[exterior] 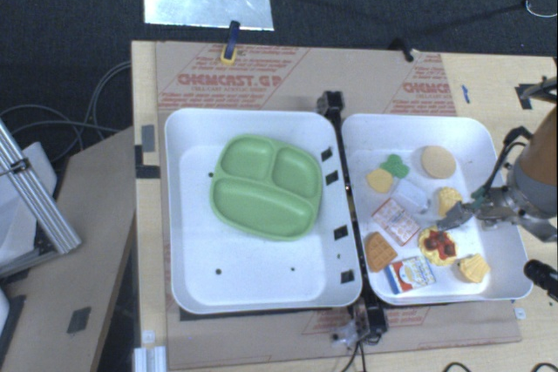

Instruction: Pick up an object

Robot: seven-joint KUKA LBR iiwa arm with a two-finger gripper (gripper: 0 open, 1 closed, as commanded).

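The hand (453, 220) reaches in from the right over the right bin (471, 133), low above a pizza slice (438, 245) and just beside a yellow piece (448, 199); I cannot tell how it is set. Around it lie a round bun (438, 161), a waffle (380, 251), a small carton (411, 273) and a green piece (395, 165). The left bin (187, 187) on the worktop (288, 74) holds a green divided plate (266, 186).

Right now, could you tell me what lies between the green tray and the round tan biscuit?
The bins' rims and a small green piece, in the camera view.
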